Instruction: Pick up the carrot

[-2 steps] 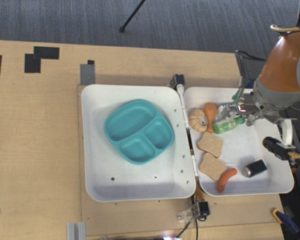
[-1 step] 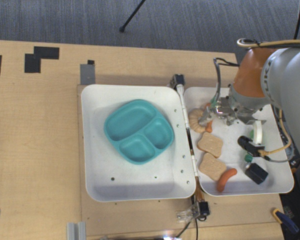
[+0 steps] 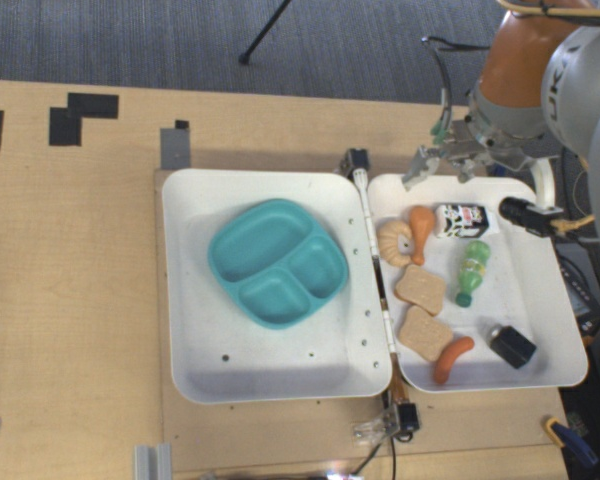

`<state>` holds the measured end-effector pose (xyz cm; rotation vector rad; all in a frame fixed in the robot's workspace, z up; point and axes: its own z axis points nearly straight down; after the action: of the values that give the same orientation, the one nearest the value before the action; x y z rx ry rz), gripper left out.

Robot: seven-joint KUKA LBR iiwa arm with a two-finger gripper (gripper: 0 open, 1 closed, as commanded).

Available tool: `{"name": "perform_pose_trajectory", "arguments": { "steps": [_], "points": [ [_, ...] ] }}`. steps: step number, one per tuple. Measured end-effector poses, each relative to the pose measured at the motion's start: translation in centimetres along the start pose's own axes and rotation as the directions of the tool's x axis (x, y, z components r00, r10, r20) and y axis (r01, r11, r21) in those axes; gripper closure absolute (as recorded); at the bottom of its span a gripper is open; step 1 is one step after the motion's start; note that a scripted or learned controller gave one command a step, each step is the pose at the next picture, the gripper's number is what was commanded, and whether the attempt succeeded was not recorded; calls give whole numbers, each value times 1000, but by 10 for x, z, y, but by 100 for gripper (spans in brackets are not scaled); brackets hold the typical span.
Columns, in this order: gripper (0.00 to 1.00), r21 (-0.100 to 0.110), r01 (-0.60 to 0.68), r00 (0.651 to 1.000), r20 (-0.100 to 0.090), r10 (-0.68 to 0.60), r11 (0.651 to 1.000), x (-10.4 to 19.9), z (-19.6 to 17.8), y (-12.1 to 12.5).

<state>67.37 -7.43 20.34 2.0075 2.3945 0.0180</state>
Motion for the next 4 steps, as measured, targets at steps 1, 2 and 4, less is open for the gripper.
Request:
{"name": "perform_pose_trajectory", "arguments": {
  "steps": [1, 2, 4],
  "points": [
    [0, 18, -110, 994, -5, 110, 994, 45, 17, -66],
    [0, -6, -83, 997, 5, 83, 997, -54, 86, -37],
    [0, -5, -672, 740, 38, 672, 740, -26, 97, -7]
  ]
}}
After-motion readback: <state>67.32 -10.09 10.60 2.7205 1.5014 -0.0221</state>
